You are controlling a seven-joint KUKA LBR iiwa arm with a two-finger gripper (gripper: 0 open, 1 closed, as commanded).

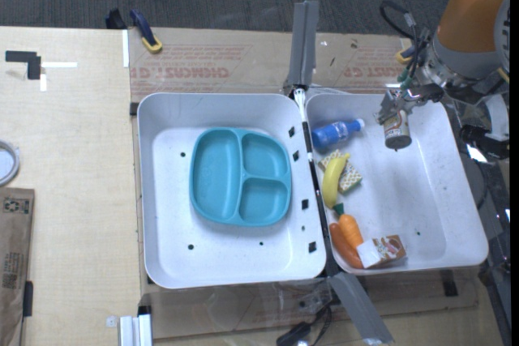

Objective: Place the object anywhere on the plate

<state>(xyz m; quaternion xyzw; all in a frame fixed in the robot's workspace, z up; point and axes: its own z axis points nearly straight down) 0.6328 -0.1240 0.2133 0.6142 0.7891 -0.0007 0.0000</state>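
Observation:
A teal plate (212, 174) with three compartments lies in the middle of the left bin (162, 198). The right bin (438, 198) holds a blue bottle (336, 131) at its far left, a yellow banana (332, 179), a small yellow-green piece (351, 177) beside the banana, an orange carrot (347, 239) and a small brown-and-white packet (383, 250) at the near left. My gripper (396, 130) hangs over the far part of the right bin, to the right of the bottle and apart from it. I see nothing held in it.
A grey divider post (304, 44) stands between the bins at the back. On the bench at the far left lie a tape roll (5, 164) and a brown card (16, 255). A blue-yellow clamp (146, 32) sits behind the left bin.

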